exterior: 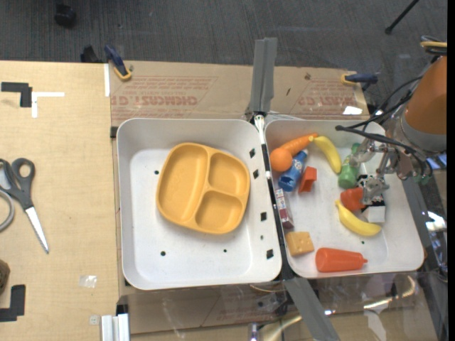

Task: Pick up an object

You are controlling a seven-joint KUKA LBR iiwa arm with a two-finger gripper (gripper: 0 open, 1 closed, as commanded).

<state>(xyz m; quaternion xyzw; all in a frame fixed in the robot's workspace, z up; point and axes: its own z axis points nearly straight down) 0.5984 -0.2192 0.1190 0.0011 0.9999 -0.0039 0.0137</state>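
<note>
The arm enters from the right, its orange band visible at the upper right edge. The gripper [371, 190] is lowered into the right bin [405, 258], near that bin's right wall. Whether the claw is spread or closed cannot be determined, and nothing can be confirmed as held.

Contents of the right bin:
- A red object [350, 199] lies directly at the gripper tip, touching or just beside it; exact contact cannot be determined.
- A yellow banana [357, 223] lies just below the red object, touching it.
- A green object [349, 174] sits just above the red object, beside the gripper body.
- A second banana [329, 153] lies near the upper middle of the bin.
- A toy carrot [289, 152] lies at the upper left, next to a blue bottle [293, 172] and a small red block [307, 180].
- A tan cube [300, 244] rests near the lower left.
- An orange-red cone-shaped piece [340, 259] lies along the front wall.

The left bin [135, 261] holds a yellow divided plate [202, 187], upright, with three compartments.

A pair of scissors [27, 199] lies on the bench, well apart from both bins, at the left.
</note>
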